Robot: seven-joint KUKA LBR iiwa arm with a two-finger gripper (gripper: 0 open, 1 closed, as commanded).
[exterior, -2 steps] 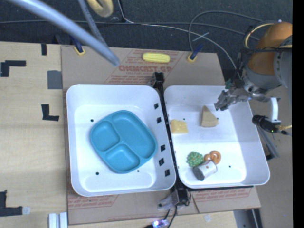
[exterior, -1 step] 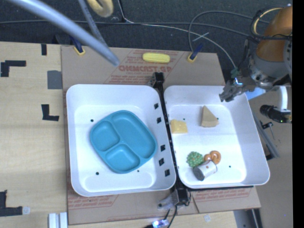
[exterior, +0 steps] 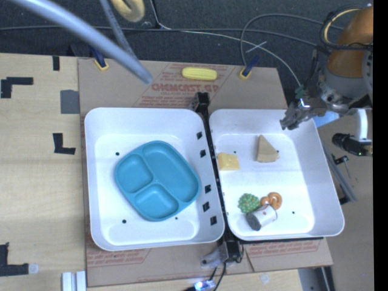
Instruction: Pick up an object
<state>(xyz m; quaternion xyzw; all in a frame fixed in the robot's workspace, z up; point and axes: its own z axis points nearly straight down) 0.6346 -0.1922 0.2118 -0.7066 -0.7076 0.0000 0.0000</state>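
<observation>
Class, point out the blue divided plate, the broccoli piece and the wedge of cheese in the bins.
blue divided plate (exterior: pixel 156 179): camera view, central ridge between compartments.
broccoli piece (exterior: pixel 247 202): camera view, middle of the green top.
wedge of cheese (exterior: pixel 265 150): camera view, centre of its tan face.

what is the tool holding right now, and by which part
Nothing that can be seen. The tool sits over the upper right rim of the right bin, apart from the cheese wedge, with no object between its tips.

You see a pale wood surface (exterior: pixel 36 180) with black tape marks (exterior: pixel 59 143), a cardboard sheet (exterior: pixel 176 90) on it, and dark carpet (exterior: pixel 200 8) beyond.
</observation>
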